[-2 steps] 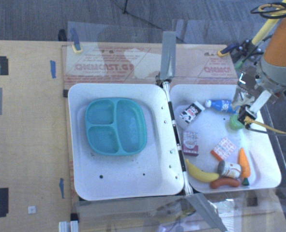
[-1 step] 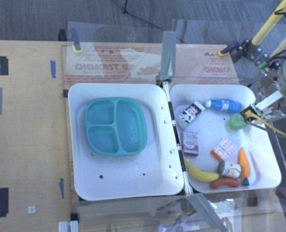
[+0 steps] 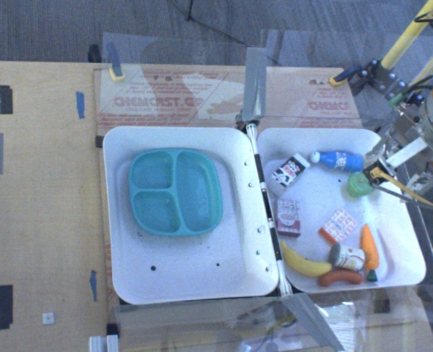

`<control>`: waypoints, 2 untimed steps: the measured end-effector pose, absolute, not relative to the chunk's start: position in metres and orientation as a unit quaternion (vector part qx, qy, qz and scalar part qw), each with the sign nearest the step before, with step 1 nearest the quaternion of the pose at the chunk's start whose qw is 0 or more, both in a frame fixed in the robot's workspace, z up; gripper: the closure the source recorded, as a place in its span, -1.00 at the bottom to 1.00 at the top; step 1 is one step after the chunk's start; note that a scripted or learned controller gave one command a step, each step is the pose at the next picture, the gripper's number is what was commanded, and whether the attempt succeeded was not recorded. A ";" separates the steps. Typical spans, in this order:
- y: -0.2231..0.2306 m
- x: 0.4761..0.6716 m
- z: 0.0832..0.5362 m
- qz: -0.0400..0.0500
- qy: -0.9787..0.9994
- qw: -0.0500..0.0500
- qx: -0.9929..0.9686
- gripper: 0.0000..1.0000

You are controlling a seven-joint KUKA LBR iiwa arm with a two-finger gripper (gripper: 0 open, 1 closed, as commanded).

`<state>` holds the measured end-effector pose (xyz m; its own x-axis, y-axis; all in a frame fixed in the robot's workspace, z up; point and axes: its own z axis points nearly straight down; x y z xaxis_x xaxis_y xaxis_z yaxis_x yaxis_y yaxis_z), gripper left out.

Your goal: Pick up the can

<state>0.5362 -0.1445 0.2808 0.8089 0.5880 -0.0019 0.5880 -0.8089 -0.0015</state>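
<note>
Gripper [image 3: 383, 173] hovers at the right bin's [image 3: 392, 139] far right edge, can untouched.
Whether it's wide or narrow, I can't tell; the can [image 3: 347, 256] lies tipped near the bin's front edge, wedged among banana [image 3: 305, 263], carrot [image 3: 369, 247] and sausage [image 3: 340, 276], so likely a tight grab.

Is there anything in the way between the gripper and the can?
Partly. The can lies on its side at the right bin's near edge, boxed in by carrot, banana and sausage. Between it and the gripper lies bare floor; the carrot sits alongside that path.

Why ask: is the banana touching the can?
Touching. The camera view shows the can lying against the banana's right end, no bin floor between them.
</note>
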 end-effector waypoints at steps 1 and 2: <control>-0.164 0.518 0.140 0.002 -0.121 0.002 -0.993 -1.00; -0.151 0.597 0.235 0.001 -0.117 0.001 -0.993 -1.00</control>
<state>0.5972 -0.1506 0.2353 0.9727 0.2320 -0.0020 0.2320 -0.9727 -0.0017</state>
